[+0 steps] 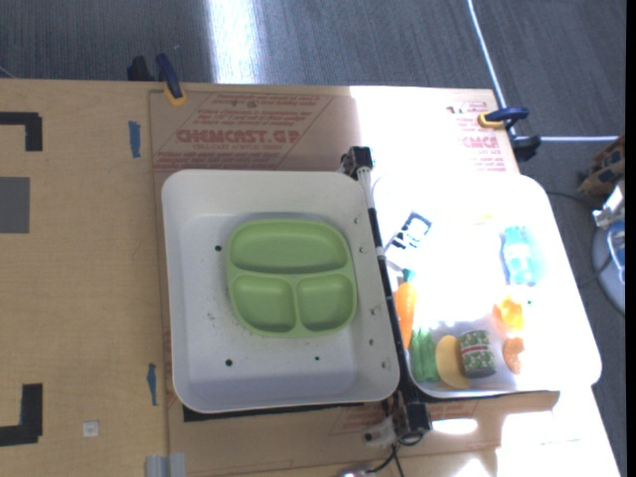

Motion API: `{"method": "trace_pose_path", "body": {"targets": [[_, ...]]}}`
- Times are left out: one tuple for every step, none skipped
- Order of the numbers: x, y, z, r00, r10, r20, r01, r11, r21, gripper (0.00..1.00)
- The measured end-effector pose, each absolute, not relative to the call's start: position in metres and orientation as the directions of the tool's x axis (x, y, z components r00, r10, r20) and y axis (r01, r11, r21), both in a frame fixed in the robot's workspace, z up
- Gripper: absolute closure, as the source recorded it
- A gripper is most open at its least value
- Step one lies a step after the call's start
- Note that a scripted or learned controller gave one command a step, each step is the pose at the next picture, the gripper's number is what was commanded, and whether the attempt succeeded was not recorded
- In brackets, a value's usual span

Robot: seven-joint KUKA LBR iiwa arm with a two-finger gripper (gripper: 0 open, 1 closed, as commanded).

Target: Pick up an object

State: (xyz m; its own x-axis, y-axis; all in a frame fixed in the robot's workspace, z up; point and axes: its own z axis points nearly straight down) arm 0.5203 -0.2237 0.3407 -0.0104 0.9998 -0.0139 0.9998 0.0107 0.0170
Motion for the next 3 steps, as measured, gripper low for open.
{"method": "trace_pose_path", "body": {"targets": [[0.521,-0.224,0.351,-0.012,1.000,-0.016,1.000,0.012,0.020,1.00],[0.522,-0.224,0.362,-0.014,1.000,-0.019,1.000,0.014,0.023,1.00],[0.523,-0.224,0.372,-0.015,1.000,-0.021,1.000,0.016,0.027,1.00]]}}
